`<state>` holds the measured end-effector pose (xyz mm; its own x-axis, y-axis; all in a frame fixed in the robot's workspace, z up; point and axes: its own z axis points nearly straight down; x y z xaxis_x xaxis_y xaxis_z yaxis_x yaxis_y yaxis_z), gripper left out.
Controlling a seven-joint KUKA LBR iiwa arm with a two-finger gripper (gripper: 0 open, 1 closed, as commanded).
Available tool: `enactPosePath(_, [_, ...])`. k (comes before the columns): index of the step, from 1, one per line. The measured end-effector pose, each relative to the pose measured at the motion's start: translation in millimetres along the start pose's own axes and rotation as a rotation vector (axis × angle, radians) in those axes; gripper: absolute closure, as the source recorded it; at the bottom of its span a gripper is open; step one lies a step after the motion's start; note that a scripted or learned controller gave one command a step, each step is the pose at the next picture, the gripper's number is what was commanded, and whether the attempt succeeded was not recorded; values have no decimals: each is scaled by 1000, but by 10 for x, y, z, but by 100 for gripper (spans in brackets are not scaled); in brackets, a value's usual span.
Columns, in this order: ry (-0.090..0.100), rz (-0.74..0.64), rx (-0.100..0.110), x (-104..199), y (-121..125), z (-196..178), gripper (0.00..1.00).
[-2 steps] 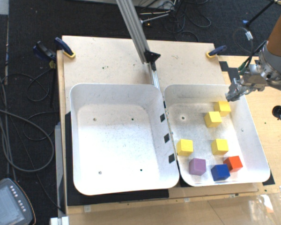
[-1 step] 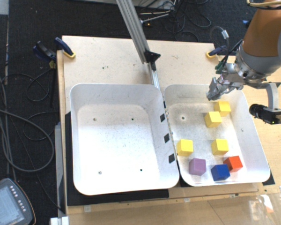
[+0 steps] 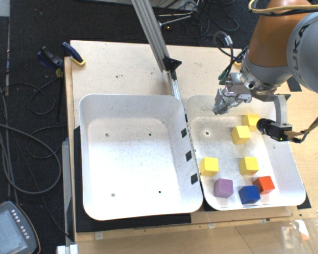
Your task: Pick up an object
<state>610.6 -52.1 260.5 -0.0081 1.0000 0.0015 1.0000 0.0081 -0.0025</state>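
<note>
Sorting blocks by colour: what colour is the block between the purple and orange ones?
Blue, seen clearly in the camera view.

I can't read any text, label, brand, number or sign from my camera feed. The grey arm housing at the upper right carries dark markings along its edge, but they are cut off and too blurred for me to make out as letters. The handheld pendant at the lower left has a screen and small buttons, and nothing on it resolves into characters at this size. The coloured blocks in the right bin have plain faces as far as I can see, and the black tabs along the seam between the two bins bear no writing I can discern.
</note>
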Motion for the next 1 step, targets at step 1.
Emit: enactPosePath(1, [0, 1, -1, 457, -3, 17, 100])
